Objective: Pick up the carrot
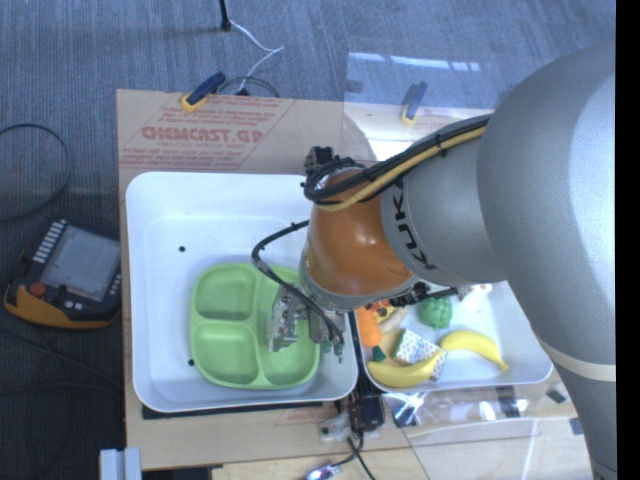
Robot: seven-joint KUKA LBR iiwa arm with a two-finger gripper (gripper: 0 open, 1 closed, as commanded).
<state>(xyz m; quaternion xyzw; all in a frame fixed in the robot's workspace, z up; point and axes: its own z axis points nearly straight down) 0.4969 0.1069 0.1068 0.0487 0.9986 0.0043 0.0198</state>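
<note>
The carrot (369, 329) is a small orange piece lying at the left end of the right bin (520, 340), partly hidden under the arm's wrist. My gripper (304, 332) hangs over the left bin (160, 228), above the right-hand compartments of a green divided plate (232, 328). Its fingers (283, 326) stand apart with only the plate showing between them, so it is open and holds nothing. The gripper sits a short way left of the carrot, across the wall between the two bins.
In the right bin, two yellow bananas (474, 348) (399, 374), a green vegetable (436, 312) and a pale wrapped piece (416, 348) crowd around the carrot. A handheld controller (68, 273) lies on the floor at the left. The big grey arm covers the right bin's back.
</note>
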